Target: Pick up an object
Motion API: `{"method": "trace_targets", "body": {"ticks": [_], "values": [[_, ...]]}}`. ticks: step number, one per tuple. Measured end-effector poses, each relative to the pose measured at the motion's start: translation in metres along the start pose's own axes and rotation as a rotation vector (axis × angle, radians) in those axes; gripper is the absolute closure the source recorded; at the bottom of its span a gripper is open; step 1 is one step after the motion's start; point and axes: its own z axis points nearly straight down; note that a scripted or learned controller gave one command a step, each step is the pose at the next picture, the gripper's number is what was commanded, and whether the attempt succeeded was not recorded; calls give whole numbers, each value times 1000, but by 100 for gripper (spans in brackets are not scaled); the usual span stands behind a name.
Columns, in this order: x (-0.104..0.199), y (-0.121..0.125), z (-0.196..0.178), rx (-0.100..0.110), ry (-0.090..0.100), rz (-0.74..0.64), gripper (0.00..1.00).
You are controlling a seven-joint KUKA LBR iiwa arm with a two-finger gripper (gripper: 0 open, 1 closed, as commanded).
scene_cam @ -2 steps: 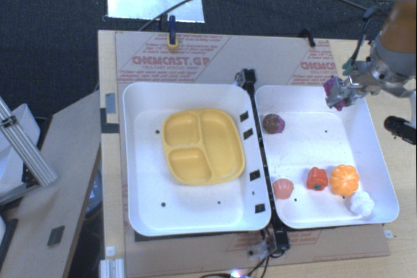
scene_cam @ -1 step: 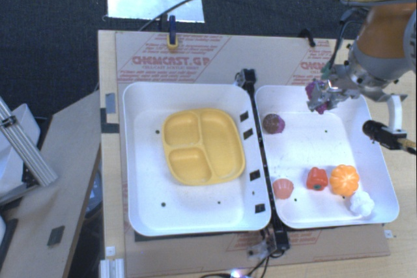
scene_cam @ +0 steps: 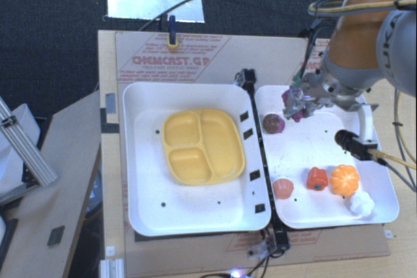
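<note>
Camera view: the pincer (scene_cam: pixel 296 104) is seen over the far part of the right bin (scene_cam: pixel 306 146), near the divider (scene_cam: pixel 255 153) between the two bins. Whether it is apart or together cannot be told. A purplish patch (scene_cam: pixel 290 99) is seen at its tip, and it cannot be judged whether that is a held thing or part of the pincer. No grasp is therefore assumed. The nearest candidate, a dark red ball (scene_cam: pixel 273 123), lies just beside the pincer, on its divider side and slightly toward the near rim, apart from it. Well apart from the pincer, along the near rim, are found a pink piece (scene_cam: pixel 283 188), a red pepper (scene_cam: pixel 317 178), an orange pumpkin (scene_cam: pixel 345 180) just beside that, and a white lump (scene_cam: pixel 360 203). Beyond the divider, far from the pincer, a yellow divided plate (scene_cam: pixel 202 145) is laid in the left bin (scene_cam: pixel 146 159).

The step is judged best done by centring the pincer over the dark red ball before descent, so that the round body is caught across its middle and not pushed aside. Care is called for on the divider side, where little room is given and the ball could be rolled against the wall. Open floor is offered on the pincer's other side and toward the near rim, so a straight lift there is favoured.
</note>
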Motion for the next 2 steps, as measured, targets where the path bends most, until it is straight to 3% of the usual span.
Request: {"method": "trace_targets", "body": {"ticks": [2], "values": [[103, -45, 2, 0, 1, -1, 100]]}}
